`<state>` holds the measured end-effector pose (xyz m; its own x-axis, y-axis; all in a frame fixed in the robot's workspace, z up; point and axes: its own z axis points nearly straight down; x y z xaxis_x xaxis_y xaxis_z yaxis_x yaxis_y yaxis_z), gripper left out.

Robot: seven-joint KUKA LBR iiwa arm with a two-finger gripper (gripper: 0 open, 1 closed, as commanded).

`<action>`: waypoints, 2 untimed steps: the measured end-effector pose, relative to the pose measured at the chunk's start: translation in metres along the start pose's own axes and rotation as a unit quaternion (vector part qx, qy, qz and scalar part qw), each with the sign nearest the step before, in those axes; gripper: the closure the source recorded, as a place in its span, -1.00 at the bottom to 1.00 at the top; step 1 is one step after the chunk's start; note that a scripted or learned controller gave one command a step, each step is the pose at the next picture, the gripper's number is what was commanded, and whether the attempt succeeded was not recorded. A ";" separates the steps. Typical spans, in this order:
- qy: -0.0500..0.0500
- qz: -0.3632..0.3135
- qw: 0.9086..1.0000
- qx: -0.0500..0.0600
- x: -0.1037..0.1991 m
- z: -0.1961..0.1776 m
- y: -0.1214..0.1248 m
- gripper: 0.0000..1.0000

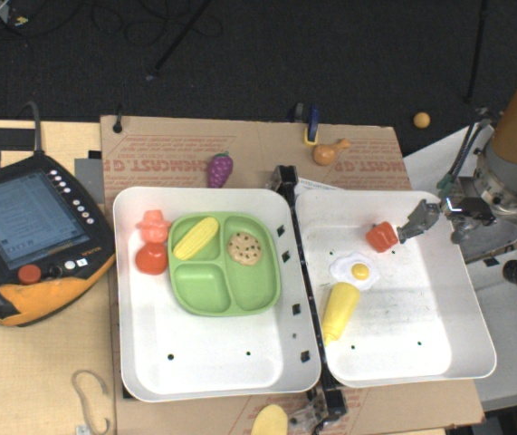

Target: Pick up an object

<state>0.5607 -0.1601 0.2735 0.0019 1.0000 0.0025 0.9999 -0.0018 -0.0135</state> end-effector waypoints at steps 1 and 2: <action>-0.001 -0.001 1.000 -0.006 0.000 -0.007 0.002 -1.00; 0.000 -0.001 1.000 -0.003 -0.005 0.055 0.002 -1.00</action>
